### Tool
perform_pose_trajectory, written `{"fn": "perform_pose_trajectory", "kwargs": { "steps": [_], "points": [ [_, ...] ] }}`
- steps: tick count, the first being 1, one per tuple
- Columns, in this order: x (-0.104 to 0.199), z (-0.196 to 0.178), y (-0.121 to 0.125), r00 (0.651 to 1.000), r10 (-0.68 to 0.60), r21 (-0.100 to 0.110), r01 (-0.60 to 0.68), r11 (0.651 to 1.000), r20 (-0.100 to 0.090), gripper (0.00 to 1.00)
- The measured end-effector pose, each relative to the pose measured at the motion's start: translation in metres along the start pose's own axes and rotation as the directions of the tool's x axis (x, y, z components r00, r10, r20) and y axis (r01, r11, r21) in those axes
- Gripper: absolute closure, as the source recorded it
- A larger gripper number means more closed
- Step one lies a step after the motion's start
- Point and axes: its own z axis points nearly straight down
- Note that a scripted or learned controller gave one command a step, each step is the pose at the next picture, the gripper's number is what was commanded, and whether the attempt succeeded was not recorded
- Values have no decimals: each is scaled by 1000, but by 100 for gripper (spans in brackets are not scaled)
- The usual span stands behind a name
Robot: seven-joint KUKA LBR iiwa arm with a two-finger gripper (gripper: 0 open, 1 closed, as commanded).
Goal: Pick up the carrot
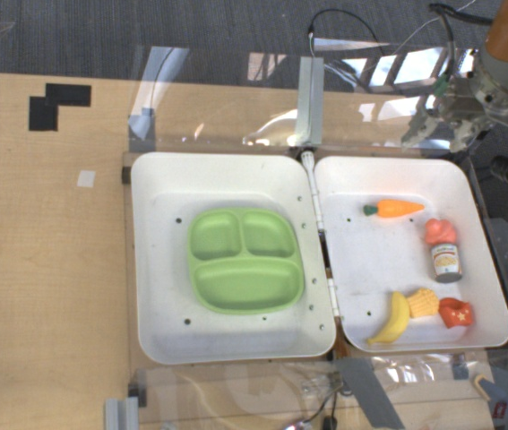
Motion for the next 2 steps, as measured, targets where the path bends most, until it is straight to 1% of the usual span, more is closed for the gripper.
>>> {"fn": "perform_pose_trajectory", "kwargs": {
  "steps": [1,2],
  "points": [
    [7,137,2,977,-212,1,212,977,-1,0],
    [-47,197,-31,968,-249,-4,249,968,3,0]
  ]
}}
